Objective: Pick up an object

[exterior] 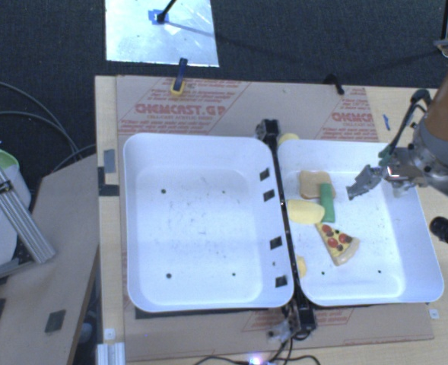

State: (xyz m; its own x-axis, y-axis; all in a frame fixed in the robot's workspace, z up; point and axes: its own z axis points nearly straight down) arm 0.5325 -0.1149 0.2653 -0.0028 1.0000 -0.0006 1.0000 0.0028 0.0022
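Two white bins sit side by side on the bench. Left bin (201, 226) carries no items on its floor. Right bin (383, 280) carries the candidates, clustered toward its left wall: a tan bread slice (312, 182), a green stick (327, 202) lying partly over it, a yellow piece (304, 212) just below, and a pizza slice (338, 244) nearer the front. A small yellow item (300, 265) lies at the divider.

Gripper (363, 182) hangs over the right bin, to the right of the cluster and apart from every item. Nothing sits between its fingers. Whether they are spread or pressed together cannot be determined at this resolution.

Assessment: the pick is not yet made. Approach, closure and lift all remain.
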